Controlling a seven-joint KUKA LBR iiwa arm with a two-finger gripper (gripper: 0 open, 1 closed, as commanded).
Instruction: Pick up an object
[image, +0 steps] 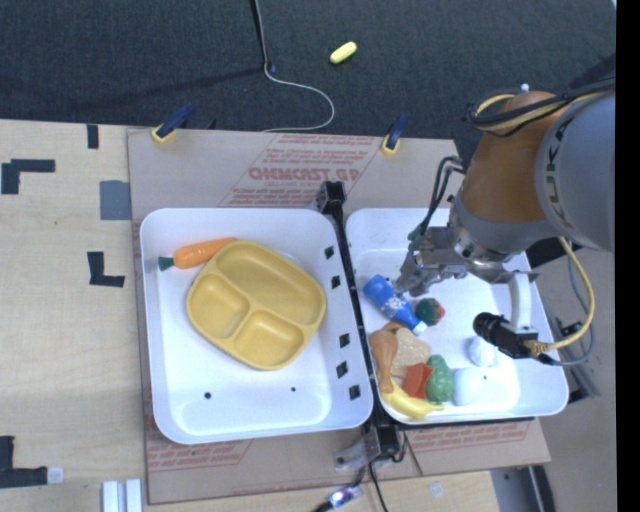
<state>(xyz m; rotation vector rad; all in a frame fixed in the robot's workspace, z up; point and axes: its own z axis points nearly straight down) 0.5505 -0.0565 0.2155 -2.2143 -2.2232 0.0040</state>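
The claw (420, 290) hovers low in the right bin (500, 398), just above the blue bottle (388, 300). Whether it is apart or together, I cannot tell. A yellow tray (257, 303) sits at center-left.

I read red printing, apparently "CHEMCAST GP", on the brown cardboard sheet (300, 170) beneath the bins. Partial black letters "KU" show on the grey arm housing (590, 170).

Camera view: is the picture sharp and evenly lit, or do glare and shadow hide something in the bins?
Camera view: mostly sharp, light even; the yellow tray casts a faint soft shadow in the left bin; the arm shades the gripper above the blue bottle; small toys there are hard to identify.
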